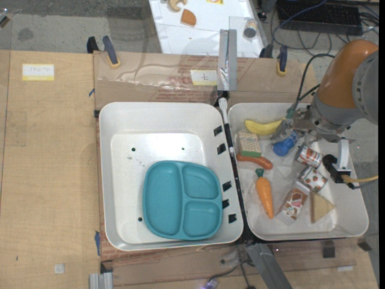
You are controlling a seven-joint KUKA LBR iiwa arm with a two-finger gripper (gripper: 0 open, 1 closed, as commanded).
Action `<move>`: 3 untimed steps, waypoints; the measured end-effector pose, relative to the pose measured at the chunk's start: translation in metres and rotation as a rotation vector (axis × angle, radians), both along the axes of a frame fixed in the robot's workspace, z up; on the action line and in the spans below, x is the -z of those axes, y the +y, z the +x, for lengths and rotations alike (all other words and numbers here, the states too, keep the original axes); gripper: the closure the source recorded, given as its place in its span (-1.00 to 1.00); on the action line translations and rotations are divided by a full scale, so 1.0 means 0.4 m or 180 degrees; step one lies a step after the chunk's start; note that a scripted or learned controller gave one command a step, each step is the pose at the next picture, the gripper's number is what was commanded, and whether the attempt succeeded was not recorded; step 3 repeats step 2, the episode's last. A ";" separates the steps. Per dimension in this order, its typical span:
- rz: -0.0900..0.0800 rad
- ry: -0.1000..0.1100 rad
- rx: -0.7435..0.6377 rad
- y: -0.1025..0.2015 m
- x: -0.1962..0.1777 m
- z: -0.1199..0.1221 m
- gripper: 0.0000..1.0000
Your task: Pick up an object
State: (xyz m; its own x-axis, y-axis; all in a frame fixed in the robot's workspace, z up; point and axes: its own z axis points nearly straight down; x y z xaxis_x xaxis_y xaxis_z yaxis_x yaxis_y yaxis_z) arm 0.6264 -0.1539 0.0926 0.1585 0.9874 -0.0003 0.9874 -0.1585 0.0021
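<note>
1. While the arm [352,77] reaches in over the right bin [361,221], we see its gripper [293,127] low beside the blue object [284,145] and banana [263,126].
2. We cannot tell the gripper's state.
3. Right bin also holds a carrot [264,196], a sausage [255,160], a cracker block [248,142], cans [309,156] and a wedge [321,208].
4. Left bin [114,161] holds a teal divided plate [181,200].
</note>
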 end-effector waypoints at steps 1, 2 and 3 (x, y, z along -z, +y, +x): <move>0.0001 0.0004 0.0018 -0.006 -0.025 -0.003 1.00; 0.0002 -0.0001 -0.0150 0.181 -0.309 0.009 1.00; 0.0002 -0.0001 -0.0150 0.181 -0.309 0.009 1.00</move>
